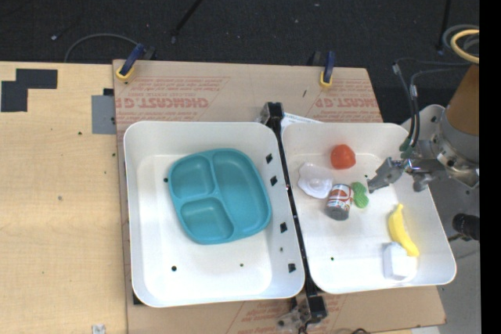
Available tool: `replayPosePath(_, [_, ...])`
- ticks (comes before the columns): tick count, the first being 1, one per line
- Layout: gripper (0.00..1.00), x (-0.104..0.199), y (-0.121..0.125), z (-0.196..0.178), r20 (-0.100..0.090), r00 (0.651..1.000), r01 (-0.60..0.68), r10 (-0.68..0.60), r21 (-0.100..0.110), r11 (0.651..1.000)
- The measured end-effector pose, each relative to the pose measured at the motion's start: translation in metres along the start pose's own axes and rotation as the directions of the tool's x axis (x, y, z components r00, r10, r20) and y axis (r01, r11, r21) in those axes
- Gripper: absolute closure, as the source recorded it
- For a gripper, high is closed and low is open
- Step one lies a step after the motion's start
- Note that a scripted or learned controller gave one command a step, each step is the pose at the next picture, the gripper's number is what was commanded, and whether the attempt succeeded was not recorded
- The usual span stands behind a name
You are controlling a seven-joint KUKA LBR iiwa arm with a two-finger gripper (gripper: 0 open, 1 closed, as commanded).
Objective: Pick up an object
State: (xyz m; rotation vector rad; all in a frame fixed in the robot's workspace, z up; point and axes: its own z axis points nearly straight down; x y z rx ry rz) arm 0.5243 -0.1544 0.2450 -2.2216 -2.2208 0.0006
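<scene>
Pincer (389,172) hangs right of centre, over the right bin (438,266); aperture unclear. Nearest pickings: green object (359,195), can (339,202).

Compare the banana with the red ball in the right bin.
The banana is yellow, long and curved; the red ball is round and compact. The banana lies near the bin's front right, the red ball toward its back. Both rest loose on the right bin floor.

Even overhead light, slightly soft focus
</scene>
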Motion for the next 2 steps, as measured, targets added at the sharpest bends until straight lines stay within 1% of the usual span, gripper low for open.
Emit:
replayPosePath(1, [1.0, -0.0004, 0.0, -0.01, 0.0, 1.0, 0.0, 0.0, 0.0, 1.0])
replayPosePath(2, [0.0, -0.0004, -0.0001, -0.0096, 0.0, 1.0, -0.001, 0.001, 0.0, 1.0])
